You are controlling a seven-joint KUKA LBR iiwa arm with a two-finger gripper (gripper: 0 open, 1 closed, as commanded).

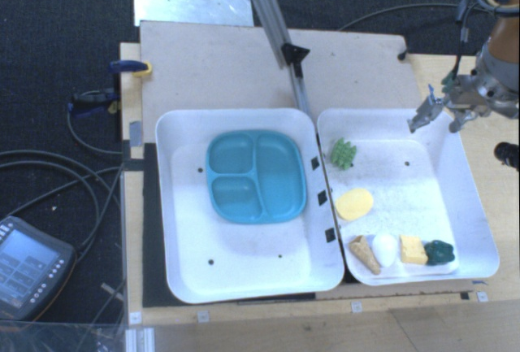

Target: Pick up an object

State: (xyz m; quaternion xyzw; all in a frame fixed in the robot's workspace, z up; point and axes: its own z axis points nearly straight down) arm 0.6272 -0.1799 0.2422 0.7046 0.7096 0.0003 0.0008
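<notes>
We are hovering the gripper point(439, 118), jaws spread and gripping nothing, over the right bin point(475, 204). The yellow piece point(355, 204) is lying below-left of the jaws; we judge centring over it before descending matters most.

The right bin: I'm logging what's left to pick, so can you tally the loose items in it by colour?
In the right bin:
Green: 2, the light green piece and the dark green piece
Yellow: 2, the round yellow piece and the yellow block
White: 1, the white egg-shaped piece
Tan: 1, the tan cone
Total: 6
</notes>
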